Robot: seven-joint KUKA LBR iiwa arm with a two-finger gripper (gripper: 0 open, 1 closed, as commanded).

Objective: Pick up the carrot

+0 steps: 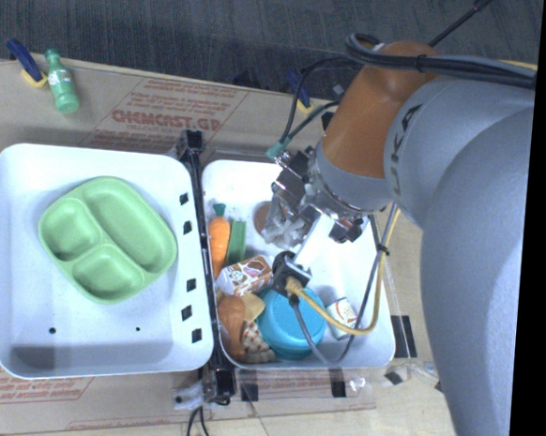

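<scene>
An orange carrot (218, 240) with a green top lies along the left wall of the right bin (243, 175), pointing toward the front. The gripper (283, 224) hangs over the middle of that bin, a short way right of the carrot and apart from it. The wrist and its cables cover much of the gripper, so its state is hidden. I see nothing held in it.
Crowded in the right bin's front half are a wrapped snack (245, 276), a bread-like item (239, 324), a blue bowl (291, 325) and a small white-and-orange item (344, 312). The left bin holds a green divided plate (108, 237). A green bottle (62, 83) stands behind the bins.
</scene>
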